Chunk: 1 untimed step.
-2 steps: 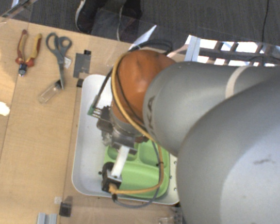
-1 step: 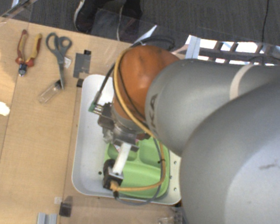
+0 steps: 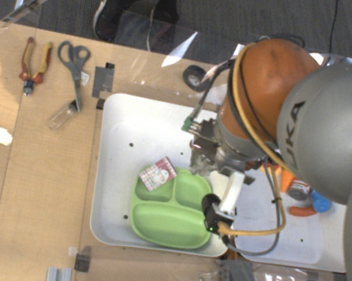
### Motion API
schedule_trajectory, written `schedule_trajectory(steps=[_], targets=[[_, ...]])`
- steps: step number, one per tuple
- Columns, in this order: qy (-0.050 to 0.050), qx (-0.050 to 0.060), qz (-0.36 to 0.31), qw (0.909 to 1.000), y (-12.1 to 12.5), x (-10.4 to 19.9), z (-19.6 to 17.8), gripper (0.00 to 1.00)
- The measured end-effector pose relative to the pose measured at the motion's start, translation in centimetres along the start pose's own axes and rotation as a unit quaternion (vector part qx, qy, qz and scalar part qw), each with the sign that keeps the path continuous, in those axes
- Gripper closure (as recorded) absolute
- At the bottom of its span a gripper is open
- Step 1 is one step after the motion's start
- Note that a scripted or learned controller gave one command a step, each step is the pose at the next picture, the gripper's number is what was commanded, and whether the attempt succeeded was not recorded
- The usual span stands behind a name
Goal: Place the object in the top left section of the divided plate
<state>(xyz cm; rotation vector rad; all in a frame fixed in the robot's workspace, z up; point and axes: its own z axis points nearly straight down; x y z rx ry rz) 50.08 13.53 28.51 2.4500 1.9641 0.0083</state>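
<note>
A small pink-and-white packet (image 3: 157,174) is lying in the top left section of the green plate (image 3: 170,224) in the left bin (image 3: 117,160). The tool (image 3: 206,167) is hovering just beside it; its grip state cannot be told.

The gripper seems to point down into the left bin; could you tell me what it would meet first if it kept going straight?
Probably the green divided plate: the gripper hangs above its top right section. The small patterned packet lies apart, in the top left section. Depth is hard to judge from this slanted view.
</note>
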Motion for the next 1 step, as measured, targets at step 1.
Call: schedule_trajectory(steps=[1], targets=[[0.000,0.000,0.000,1.0000,-0.01,0.01,0.02,0.00]])
